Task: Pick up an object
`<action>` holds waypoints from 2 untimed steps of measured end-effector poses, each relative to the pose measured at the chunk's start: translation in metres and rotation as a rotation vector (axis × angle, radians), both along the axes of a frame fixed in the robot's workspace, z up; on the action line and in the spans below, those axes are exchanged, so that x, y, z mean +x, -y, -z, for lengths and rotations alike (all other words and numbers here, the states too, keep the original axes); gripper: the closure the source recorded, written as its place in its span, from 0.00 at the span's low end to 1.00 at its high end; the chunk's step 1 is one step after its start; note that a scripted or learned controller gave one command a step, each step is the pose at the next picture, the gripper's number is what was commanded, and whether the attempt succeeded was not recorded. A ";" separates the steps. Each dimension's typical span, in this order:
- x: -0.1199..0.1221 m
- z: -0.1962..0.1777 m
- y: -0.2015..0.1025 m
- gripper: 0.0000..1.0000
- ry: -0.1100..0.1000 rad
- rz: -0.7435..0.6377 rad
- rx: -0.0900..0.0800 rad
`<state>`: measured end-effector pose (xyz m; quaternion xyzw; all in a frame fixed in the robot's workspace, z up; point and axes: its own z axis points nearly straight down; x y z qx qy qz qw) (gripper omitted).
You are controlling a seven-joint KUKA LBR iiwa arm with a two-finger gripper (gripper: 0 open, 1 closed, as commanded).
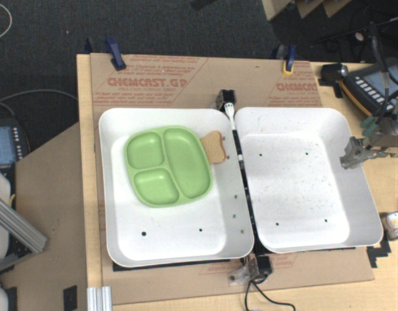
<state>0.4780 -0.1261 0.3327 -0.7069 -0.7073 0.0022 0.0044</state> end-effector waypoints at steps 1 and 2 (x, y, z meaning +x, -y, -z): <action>0.032 -0.100 0.024 1.00 0.024 0.000 -0.009; -0.001 -0.013 -0.008 1.00 -0.001 0.000 0.000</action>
